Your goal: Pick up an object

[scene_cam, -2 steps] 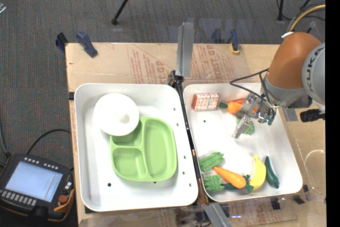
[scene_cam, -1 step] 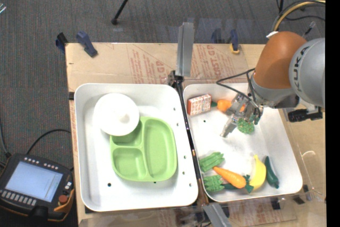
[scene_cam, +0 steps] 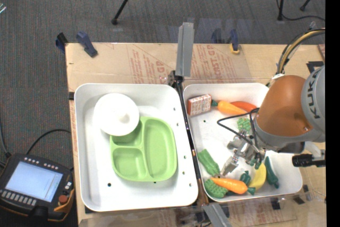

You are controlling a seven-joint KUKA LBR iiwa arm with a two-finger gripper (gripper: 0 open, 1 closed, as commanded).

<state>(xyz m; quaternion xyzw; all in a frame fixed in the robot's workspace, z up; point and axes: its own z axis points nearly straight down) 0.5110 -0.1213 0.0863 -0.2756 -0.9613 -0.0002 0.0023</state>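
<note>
My gripper (scene_cam: pixel 232 156) hangs over the middle of the right bin (scene_cam: pixel 210 127), pointing down and to the left. Its two fingers stand apart with only white bin floor between them. A green cucumber (scene_cam: pixel 209 162) lies just left of the fingertips. An orange carrot (scene_cam: pixel 230 184) with a green top lies just below them. Right of the gripper are a yellow banana (scene_cam: pixel 258 175) and a dark green vegetable (scene_cam: pixel 271 171). At the bin's far edge lie a red-brown box (scene_cam: pixel 199 104), another carrot (scene_cam: pixel 228 108) and a green leafy piece (scene_cam: pixel 244 125).
The left bin (scene_cam: pixel 85 167) holds a white bowl (scene_cam: pixel 117 113) resting on a light green divided plate (scene_cam: pixel 144 149). The arm's orange band (scene_cam: pixel 284 109) covers the right bin's right side. A teach pendant (scene_cam: pixel 34 183) lies on the floor at lower left.
</note>
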